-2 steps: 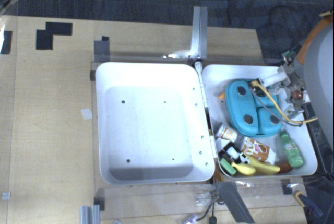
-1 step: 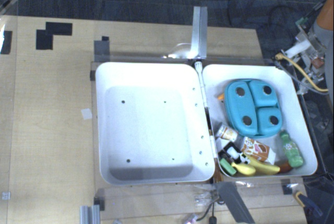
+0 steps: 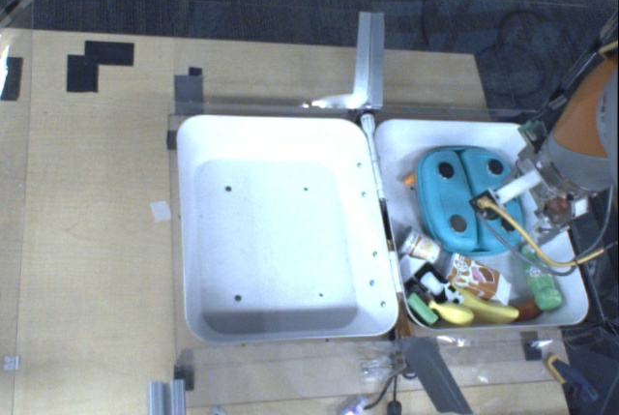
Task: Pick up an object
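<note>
Since nothing shows lifted, the pick looks not yet made: in the camera view the gripper (image 3: pixel 553 208) hangs at the frame's right edge over the right bin (image 3: pixel 392 162), its opening impossible to tell. Just left of it, the teal moulded piece (image 3: pixel 453 195) lies flat, nearly squarish, long axis seemingly top-to-bottom.

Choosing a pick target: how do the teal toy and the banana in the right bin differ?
The teal toy is broad and much bigger, with dark round holes; the banana is slim, curved and yellow. The teal toy takes up the bin's middle; the banana lies by the near wall among smaller items. Both lie in the right bin.
</note>
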Controlling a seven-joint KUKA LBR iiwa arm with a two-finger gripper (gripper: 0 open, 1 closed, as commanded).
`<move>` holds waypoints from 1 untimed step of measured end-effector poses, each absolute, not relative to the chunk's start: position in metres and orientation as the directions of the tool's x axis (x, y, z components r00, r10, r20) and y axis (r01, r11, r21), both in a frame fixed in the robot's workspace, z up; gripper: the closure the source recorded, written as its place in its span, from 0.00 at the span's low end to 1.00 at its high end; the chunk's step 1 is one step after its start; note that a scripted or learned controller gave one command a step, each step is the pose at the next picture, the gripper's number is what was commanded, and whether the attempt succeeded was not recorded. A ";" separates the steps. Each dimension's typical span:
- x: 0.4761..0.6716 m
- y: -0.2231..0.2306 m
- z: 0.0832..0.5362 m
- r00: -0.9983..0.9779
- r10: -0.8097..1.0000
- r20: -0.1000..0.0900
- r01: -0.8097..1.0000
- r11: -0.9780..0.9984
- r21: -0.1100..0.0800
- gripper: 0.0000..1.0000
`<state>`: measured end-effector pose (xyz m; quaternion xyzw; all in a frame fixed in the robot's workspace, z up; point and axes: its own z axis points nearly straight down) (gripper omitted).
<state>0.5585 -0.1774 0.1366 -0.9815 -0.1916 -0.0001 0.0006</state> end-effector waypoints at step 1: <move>0.490 -0.204 0.209 0.960 0.280 0.003 0.280 -0.960 0.001 0.00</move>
